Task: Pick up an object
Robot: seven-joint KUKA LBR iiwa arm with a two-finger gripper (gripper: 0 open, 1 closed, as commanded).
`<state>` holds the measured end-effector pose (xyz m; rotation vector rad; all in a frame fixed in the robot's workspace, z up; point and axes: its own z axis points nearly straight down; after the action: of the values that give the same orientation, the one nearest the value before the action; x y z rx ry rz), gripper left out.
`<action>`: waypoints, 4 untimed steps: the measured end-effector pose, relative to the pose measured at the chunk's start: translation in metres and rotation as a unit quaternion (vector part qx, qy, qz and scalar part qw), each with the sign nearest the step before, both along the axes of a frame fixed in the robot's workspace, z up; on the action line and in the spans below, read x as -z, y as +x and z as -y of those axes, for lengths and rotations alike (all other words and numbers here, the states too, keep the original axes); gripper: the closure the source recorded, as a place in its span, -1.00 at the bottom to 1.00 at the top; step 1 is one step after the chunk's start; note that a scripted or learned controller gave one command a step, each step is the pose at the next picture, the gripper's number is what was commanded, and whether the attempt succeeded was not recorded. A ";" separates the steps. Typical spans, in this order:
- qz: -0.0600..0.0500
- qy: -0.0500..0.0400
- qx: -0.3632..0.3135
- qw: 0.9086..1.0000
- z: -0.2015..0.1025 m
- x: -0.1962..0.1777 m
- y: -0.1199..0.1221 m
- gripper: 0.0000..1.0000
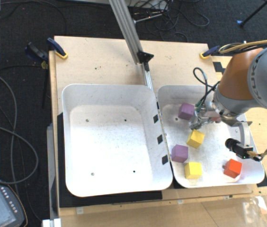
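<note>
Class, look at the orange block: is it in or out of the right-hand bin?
In. The orange block lies on the floor of the right bin, near its front right corner, apart from the other blocks.

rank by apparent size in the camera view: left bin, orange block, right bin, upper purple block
1. Left bin, clearly largest.
2. Right bin, partly covered by the arm.
3. Orange block and upper purple block look about alike; I wouldn't rank one over the other, as the gripper crowds the purple one's edge.

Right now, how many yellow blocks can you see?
2, both in the right bin: one yellow block just below the gripper, the other yellow block near the front edge. The arm may hide more.
</note>
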<state>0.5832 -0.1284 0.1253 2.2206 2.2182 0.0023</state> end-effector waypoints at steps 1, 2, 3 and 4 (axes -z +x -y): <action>0.002 -0.001 0.000 1.000 0.009 -0.059 -0.003 1.00; 0.003 -0.001 -0.002 1.000 0.005 -0.122 0.001 1.00; 0.002 -0.001 -0.002 1.000 0.005 -0.176 0.003 1.00; -0.002 0.001 -0.004 1.000 -0.036 -0.164 -0.008 1.00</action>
<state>0.5750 -0.0921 0.2897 2.2148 2.2286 0.0005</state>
